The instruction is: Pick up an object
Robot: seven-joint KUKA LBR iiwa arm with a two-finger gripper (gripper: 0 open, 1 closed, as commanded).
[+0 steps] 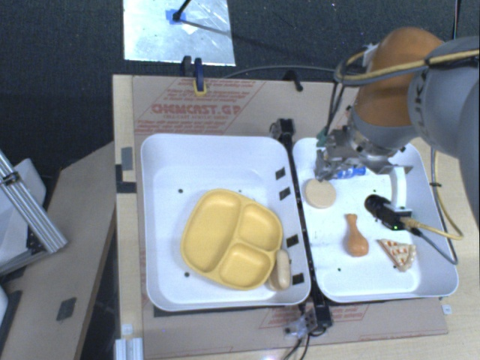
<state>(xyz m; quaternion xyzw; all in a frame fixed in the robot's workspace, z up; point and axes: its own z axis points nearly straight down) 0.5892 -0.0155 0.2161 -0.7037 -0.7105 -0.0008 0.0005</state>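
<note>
My gripper [325,169] hangs low over the back left part of the right bin [435,276]. A round tan cookie [320,194] lies just in front of it, apart from it. A small blue thing [349,172] shows right beside the gripper, partly hidden by the wrist. Nearer the front of that bin lie a brown drumstick [355,236] and a pizza slice [397,253].
The left bin [165,171] holds a yellow divided plate [231,238] with a pale bread roll [281,270] against its front right corner. A dark divider [296,201] runs between the two bins. An aluminium frame [26,208] stands off the bench at the left.
</note>
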